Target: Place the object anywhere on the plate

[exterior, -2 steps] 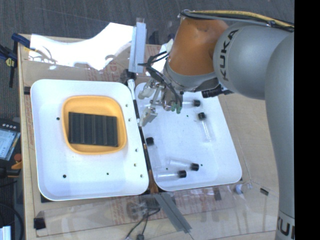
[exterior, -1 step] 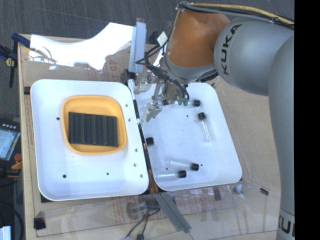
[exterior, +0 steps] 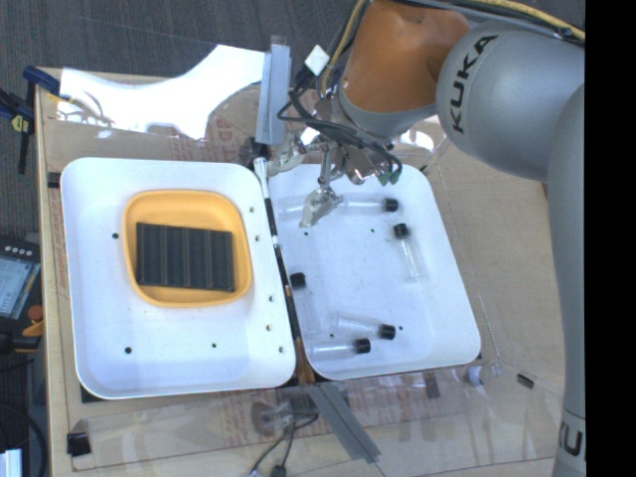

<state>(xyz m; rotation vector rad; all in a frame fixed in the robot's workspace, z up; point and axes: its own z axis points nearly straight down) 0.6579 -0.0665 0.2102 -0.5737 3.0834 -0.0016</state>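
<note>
A yellow plate [exterior: 184,212] with a dark ridged insert lies in the left white bin [exterior: 99,336]. Several clear tubes with black caps lie in the right white bin [exterior: 437,336]: one near the back [exterior: 373,205], one at the right [exterior: 407,254], and two near the front [exterior: 343,344] [exterior: 370,326]. My gripper [exterior: 318,207] hangs low over the back left part of the right bin, just left of the back tube. I see nothing held in it. It is apart from the plate, on the other side of the bins' shared wall.
A small black item [exterior: 297,280] sits by the divider between the bins. A white curved sheet [exterior: 189,92] and a grey upright bar [exterior: 270,92] lie behind the bins. The arm's orange band [exterior: 397,53] looms over the right bin's back edge.
</note>
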